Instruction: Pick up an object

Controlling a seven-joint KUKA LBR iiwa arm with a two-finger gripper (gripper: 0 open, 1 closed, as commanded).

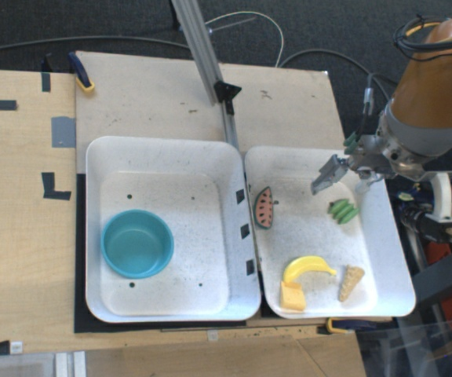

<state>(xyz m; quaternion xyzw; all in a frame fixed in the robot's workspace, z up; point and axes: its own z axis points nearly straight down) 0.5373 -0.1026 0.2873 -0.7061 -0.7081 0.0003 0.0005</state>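
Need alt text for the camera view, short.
The robot's hand hangs over the right bin, just above a green toy; that bin also holds a watermelon slice, banana, orange block and tan cone. A blue bowl sits in the left bin.

Bins (pixel 210 157): white plastic, speckled, faint sheen. Blue bowl (pixel 137 243): smooth glossy plastic. Banana (pixel 308 268), watermelon slice (pixel 264 207): smooth plastic look. Bench (pixel 14 210): matt pale wood. Pole (pixel 195 30): brushed grey metal. Floor: dark, rough carpet.
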